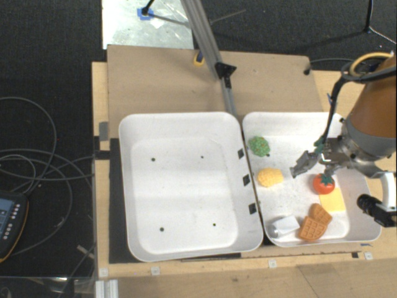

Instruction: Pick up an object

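Gripper [302, 165] hangs over the right bin [291, 124], metal fingers spread, pinching nothing. Nearby: bumpy yellow corn [270, 177], knobbly green broccoli [260, 145], glossy red tomato [323, 183], flat yellow cheese slab [335, 200], ridged waffle [314, 223].

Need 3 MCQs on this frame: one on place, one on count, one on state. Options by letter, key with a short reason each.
1. Which bin holds the objects?
A. the one on the view's left
B. the one on the view's right
C. both

2. How many objects lie in that bin?
A. three
B. six
C. nine

3. What stands over the tomato?
A. the gripper
B. the waffle
C. the green broccoli

Key:
1 B: the right bin holds them all.
2 B: green broccoli, yellow corn, tomato, yellow cheese slice, waffle and white block.
3 A: the gripper hangs just above and left of the tomato, with nothing seen between its fingers.
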You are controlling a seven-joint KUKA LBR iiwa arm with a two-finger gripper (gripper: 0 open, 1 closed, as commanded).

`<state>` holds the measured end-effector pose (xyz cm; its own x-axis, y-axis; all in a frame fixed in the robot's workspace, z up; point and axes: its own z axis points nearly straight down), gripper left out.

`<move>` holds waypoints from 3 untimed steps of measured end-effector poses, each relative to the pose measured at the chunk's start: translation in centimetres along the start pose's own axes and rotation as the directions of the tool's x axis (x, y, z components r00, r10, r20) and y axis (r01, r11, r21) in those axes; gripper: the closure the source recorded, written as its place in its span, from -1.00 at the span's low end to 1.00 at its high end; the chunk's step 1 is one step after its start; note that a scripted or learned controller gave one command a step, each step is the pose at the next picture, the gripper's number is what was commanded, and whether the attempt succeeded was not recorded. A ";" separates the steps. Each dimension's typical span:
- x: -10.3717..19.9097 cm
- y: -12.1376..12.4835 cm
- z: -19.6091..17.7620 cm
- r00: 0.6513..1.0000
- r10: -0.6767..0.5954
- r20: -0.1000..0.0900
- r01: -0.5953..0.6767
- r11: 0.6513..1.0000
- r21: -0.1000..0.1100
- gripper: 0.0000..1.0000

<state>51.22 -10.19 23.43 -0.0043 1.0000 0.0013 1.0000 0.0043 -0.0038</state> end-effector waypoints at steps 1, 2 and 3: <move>0.0 0.1 -0.2 1.000 0.002 0.001 -0.002 1.000 -0.005 -1.00; 0.1 0.8 4.3 1.000 0.003 0.000 -0.003 1.000 0.000 -1.00; 0.5 1.5 10.2 1.000 0.003 0.000 -0.003 1.000 0.001 -1.00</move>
<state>52.68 -9.72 13.20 -0.0012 1.0000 0.0016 1.0000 0.0012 -0.0047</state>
